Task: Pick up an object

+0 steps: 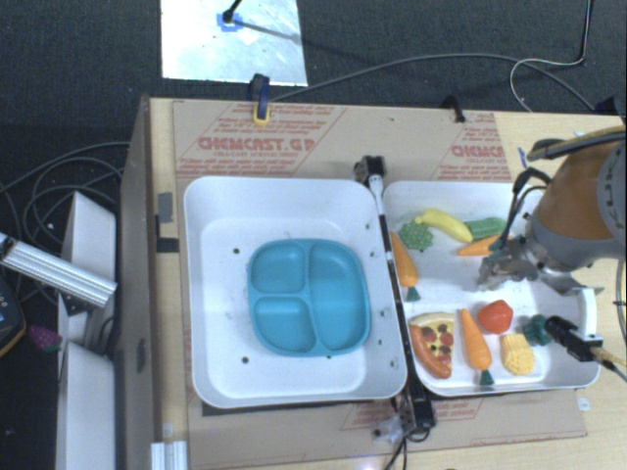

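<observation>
Gripper point(502, 267) sits low over the middle of the right bin point(446, 196), on a bare patch of floor; whether it's spread or closed can't be made out at this size, and nothing is visible in it. Arm point(578, 209) comes in from the right, covering that bin's far right side.

Toy food lies all round it. Banana point(443, 225), small green leafy piece point(415, 235) and a green vegetable point(484, 228) sit toward the back, with an orange piece point(474, 248) just behind the gripper. Carrot point(402, 262) lies along the divider. Tomato point(496, 315) is just in front of the gripper, closest candidate. Second carrot point(475, 339), pizza slice point(433, 343) and corn cob point(517, 353) sit along the front wall. Left bin point(211, 204) holds a blue sectioned plate point(308, 297).

Handling guess: hollow plastic toys, so light, stiff, smooth-skinned, not fragile. Slip is the likely failure, not crush.
- Tomato: round, tends to squirt out; pinch across the widest part, centred.
- Carrots, banana: grab mid-length across the narrow width, easier.
- Pizza: flat, poor purchase from above.
</observation>
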Controlling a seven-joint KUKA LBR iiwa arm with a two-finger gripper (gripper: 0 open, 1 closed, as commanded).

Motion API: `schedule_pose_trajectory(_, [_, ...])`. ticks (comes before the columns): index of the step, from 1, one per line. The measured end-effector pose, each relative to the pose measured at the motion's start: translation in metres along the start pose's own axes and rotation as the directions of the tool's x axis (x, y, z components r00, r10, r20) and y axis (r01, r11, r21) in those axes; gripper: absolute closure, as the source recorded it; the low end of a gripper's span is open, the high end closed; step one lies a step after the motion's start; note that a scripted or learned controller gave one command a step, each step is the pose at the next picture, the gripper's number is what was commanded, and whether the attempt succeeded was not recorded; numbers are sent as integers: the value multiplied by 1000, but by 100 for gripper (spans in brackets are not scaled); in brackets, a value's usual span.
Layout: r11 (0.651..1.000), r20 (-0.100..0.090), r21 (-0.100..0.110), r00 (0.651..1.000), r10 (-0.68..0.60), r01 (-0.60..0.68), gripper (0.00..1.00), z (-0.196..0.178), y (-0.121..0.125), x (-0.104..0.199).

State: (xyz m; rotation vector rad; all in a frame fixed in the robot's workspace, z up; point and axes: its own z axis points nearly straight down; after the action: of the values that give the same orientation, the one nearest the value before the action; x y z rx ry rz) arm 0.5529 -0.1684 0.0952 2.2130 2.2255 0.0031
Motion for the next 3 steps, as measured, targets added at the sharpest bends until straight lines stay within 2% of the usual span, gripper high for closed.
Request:
schedule_pose_trajectory(1, [1000,0,0,1000,0,0,0,0,0,0])
schedule_pose_trajectory(2, [1000,-3,18,1000,6,-6,0,14,100,9])
schedule_pose_trajectory(3, [1000,0,4,1000,4,-4,0,11,0,-3])
